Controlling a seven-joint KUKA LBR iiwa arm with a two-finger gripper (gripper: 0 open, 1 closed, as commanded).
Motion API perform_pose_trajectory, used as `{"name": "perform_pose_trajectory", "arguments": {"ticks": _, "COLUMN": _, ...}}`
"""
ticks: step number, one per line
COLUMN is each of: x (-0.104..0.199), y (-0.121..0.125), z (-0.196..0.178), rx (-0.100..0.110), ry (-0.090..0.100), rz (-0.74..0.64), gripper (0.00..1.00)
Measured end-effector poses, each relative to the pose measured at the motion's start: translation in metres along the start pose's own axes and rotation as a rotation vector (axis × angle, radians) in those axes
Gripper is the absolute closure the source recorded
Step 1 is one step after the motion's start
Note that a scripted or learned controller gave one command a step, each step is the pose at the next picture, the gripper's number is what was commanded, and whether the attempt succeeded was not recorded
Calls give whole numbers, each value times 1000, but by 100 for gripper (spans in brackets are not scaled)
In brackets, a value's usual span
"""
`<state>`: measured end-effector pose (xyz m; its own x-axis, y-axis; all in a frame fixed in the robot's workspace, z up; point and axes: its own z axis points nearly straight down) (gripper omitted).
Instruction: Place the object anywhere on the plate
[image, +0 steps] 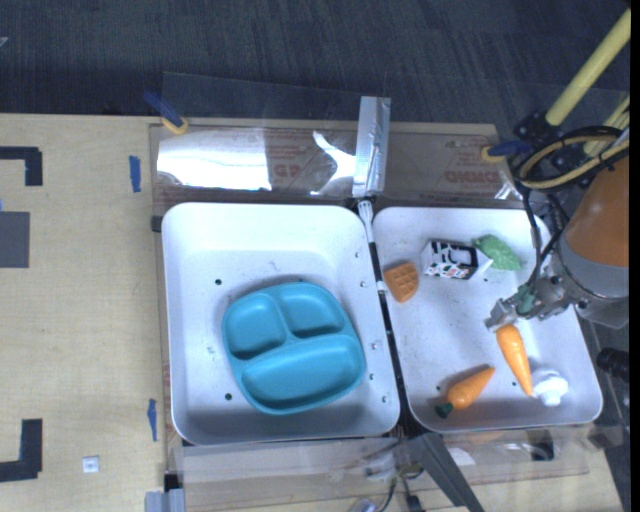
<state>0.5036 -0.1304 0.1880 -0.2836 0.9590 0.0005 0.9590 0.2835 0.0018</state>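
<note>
Looking down, we see a pale wooden table (70, 330) bearing two shallow white bins. The left bin (190, 240) holds a glossy blue sectioned plate (292, 346). At right, the gripper (520, 303) hovers just above a tapered orange carrot (515, 358); we cannot tell its opening. A second carrot (468, 387) lies nearby.

Plate (292, 346): blue, in left bin (190, 240)
Gripper (522, 304): over right bin (455, 345), seemingly touching a carrot (515, 358)
</note>
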Motion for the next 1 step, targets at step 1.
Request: {"name": "perform_pose_trajectory", "arguments": {"ticks": 1, "x": 85, "y": 0, "z": -3, "rx": 5, "ry": 2, "rz": -1, "gripper": 100}}
